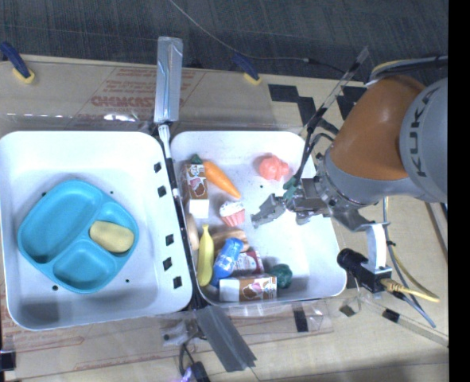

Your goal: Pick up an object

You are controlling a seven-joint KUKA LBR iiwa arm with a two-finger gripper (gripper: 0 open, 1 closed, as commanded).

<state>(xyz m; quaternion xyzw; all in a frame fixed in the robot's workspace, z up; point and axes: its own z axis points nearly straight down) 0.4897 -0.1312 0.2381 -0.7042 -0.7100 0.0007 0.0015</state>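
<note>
My gripper [268, 210] hangs over the middle of the right bin [318, 269], just right of a small pink-and-white cupcake [232, 212]. Nothing shows in its grasp. A pink lumpy toy [273, 166] lies behind it and an orange carrot [221, 179] to its back left. Along the bin's left and front sides lie a brown carton [195, 180], a white block [199, 208], a yellow banana [206, 255], a blue bottle [227, 257], a brown-labelled can on its side [249, 289] and a dark green piece [281, 274].
The left bin [28, 153] holds a blue divided plate [64, 229] with a yellow potato-like item [111, 235] on it. A metal divider post [168, 78] stands between the bins at the back. The arm's orange band [378, 126] looms over the right bin's right edge.
</note>
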